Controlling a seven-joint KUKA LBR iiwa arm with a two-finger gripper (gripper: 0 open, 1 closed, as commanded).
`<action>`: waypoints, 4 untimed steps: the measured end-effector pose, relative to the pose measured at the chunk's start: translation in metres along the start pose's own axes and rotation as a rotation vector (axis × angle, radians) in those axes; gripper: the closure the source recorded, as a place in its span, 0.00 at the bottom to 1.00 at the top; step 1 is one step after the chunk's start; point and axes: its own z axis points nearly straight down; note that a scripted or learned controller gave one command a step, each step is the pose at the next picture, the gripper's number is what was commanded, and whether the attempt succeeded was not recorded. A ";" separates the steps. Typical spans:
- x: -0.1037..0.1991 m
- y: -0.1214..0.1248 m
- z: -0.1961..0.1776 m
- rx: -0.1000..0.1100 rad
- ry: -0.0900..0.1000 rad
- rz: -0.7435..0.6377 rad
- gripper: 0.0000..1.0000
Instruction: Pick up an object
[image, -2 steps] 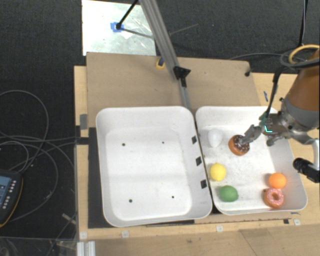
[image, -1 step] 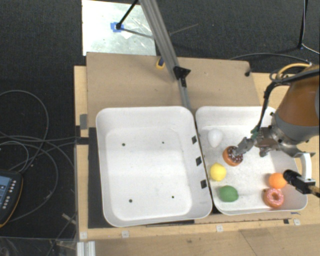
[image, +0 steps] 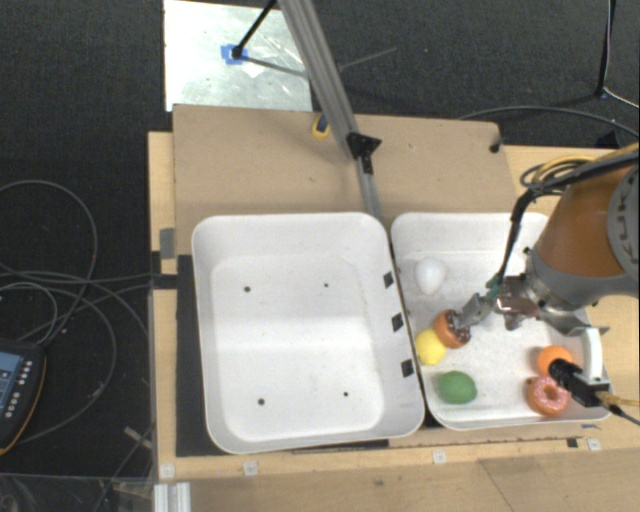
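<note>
End effector (image: 455, 328) state cannot be told; round orange-brown object (image: 452, 331) beneath, yellow ball (image: 430, 348) just beside — may be nudged, spoiling grasp.

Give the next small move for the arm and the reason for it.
Probably lift the claw slightly to test the grip. It sits low in the right bin at a small orange-brown object, beside the yellow ball. Whether that object is truly caught cannot be told from this view, so a short lift would settle it.
</note>
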 end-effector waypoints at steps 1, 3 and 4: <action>0.000 0.000 0.047 0.000 0.000 0.000 0.00; -0.010 0.003 -0.015 -0.010 -0.003 0.001 1.00; -0.013 -0.005 -0.070 -0.011 -0.004 -0.002 1.00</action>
